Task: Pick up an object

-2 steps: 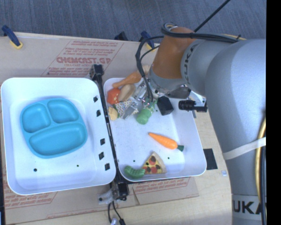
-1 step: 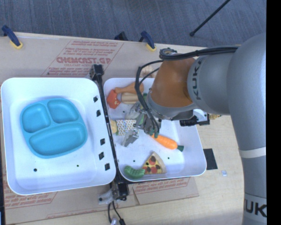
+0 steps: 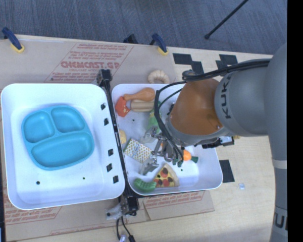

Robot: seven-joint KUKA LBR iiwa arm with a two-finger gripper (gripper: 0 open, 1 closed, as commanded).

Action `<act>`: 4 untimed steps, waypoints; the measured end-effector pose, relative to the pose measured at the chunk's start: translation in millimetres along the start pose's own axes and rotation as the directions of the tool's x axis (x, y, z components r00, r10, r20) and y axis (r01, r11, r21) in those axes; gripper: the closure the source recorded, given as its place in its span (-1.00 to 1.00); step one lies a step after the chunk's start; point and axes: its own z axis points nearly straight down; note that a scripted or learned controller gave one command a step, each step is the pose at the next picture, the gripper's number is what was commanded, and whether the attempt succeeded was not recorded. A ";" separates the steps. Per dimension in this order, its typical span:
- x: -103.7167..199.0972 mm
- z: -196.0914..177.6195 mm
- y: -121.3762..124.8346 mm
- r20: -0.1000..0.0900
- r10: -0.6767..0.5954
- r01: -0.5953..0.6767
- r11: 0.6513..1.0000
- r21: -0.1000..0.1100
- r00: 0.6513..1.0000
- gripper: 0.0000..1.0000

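Arm reaches over the right bin (image 3: 212, 173), gripper (image 3: 159, 153) down among the toys near its middle. Can't tell jaw state, too much clutter. Pizza slice (image 3: 166, 177) and green piece (image 3: 144, 184) sit at the bin's near edge, chicken drumstick (image 3: 140, 95) at its far edge. Blue divided plate (image 3: 58, 135) lies mid left bin (image 3: 10, 185).

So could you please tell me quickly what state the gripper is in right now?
Gripper: low in the right bin among the toys; state cannot be told.
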 end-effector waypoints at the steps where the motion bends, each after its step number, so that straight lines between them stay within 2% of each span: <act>1: -16.9 -0.3 4.5 0.003 -0.349 0.349 0.937 0.001 0.937 -1.00; 2: -54.4 -0.6 1.6 0.004 -0.622 0.622 0.783 0.002 0.783 -1.00; 3: -97.9 -1.3 33.5 0.004 -0.595 0.595 0.804 0.002 0.804 -1.00; 4: -22.9 -28.7 13.0 0.001 -0.521 0.521 0.853 0.001 0.853 -1.00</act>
